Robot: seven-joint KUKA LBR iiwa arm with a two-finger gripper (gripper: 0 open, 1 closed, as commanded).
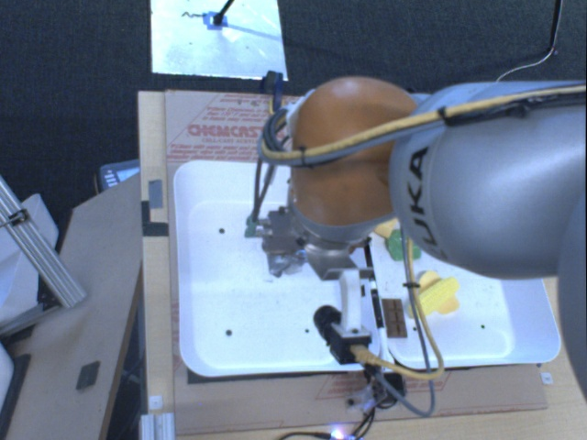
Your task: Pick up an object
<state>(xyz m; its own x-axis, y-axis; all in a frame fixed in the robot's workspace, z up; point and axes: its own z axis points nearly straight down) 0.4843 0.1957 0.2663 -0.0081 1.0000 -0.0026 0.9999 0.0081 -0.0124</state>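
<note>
White bin (211,273) holds yellow object (438,294) and green object (397,243), near each other

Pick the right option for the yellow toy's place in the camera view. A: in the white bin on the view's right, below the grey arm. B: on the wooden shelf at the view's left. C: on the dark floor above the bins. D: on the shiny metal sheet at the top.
A: the yellow toy lies on the white floor of the right bin, just under the grey arm.
</note>
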